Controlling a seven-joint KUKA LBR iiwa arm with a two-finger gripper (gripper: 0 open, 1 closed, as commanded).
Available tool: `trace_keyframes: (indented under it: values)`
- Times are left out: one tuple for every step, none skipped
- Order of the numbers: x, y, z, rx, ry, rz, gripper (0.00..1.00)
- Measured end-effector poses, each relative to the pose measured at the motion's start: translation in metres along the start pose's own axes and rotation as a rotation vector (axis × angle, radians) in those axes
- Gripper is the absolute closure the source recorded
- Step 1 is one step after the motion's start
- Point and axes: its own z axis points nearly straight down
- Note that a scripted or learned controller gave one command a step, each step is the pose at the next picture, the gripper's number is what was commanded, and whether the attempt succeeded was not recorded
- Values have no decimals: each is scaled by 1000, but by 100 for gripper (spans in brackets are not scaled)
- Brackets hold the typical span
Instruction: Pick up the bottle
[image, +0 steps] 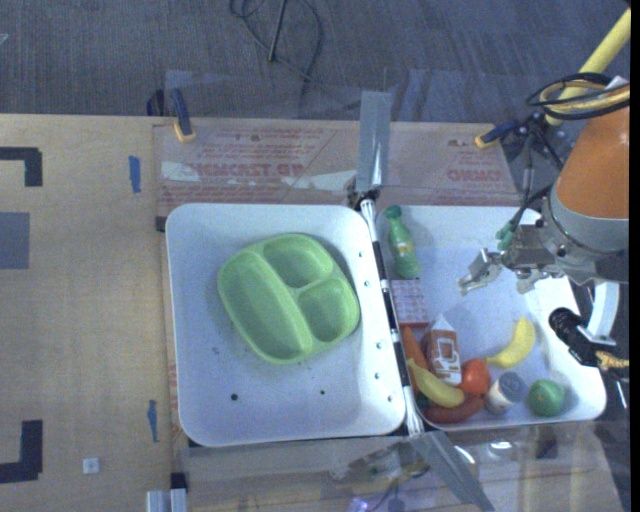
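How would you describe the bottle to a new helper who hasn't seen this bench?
Start at the right white bin of the two. Along its left wall, near the far corner, lies the green bottle with a green cap. It lies apart from the food cluster at the near edge, and it is long, unlike the round green fruit.

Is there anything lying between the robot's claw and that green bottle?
No. In the camera view, bare white bin floor separates the gripper from the green bottle lying by the bin's left wall.
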Motion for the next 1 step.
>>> trace_keyframes:
  values:
    - [-2, 55, 108, -2, -1, 16, 0]
